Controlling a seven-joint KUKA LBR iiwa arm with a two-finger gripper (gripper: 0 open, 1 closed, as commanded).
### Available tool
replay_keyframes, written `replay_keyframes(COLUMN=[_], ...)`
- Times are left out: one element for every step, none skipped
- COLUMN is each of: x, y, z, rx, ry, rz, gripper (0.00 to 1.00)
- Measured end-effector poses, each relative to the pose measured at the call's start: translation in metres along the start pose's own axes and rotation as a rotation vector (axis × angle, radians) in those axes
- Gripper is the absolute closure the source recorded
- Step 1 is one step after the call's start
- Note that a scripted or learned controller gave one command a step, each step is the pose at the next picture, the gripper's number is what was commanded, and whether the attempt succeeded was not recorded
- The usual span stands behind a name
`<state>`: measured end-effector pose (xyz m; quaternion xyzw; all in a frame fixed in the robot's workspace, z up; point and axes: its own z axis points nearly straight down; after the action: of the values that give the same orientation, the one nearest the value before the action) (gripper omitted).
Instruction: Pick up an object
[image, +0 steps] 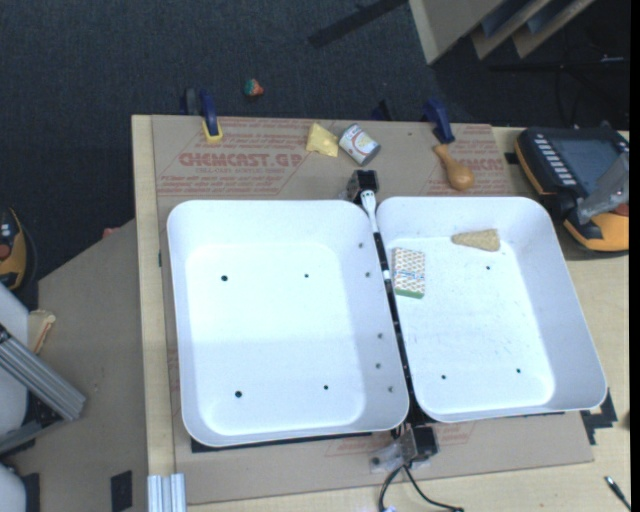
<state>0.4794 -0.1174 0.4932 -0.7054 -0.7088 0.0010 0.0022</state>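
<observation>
I see two white bins side by side on the table (150, 300). The left bin (190, 330) has bare white floor. In the right bin (560, 300), a small patterned packet (409, 272) lies near its left wall, and a tan lump (476, 240) sits near the far wall, well apart.

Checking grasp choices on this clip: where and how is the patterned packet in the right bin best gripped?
The patterned packet lies flat at the right bin's left wall. Coming straight down seems best, closing across its narrow width at mid-length. The wall crowds its left long edge, so one finger may lack room; gripping across its top and bottom ends could be the fallback.
</observation>
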Motion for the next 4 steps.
replay_keyframes(x=[-0.003,-0.113,-0.107,-0.064], y=[0.001,-0.002,-0.001,0.108], z=[-0.013,-0.044,-0.043,-0.042], rx=[-0.009,-0.012,-0.009,-0.012], ry=[-0.004,-0.009,-0.005,-0.004], rz=[0.004,0.015,0.005,-0.003], gripper=[1.00,1.00,0.00,0.00])
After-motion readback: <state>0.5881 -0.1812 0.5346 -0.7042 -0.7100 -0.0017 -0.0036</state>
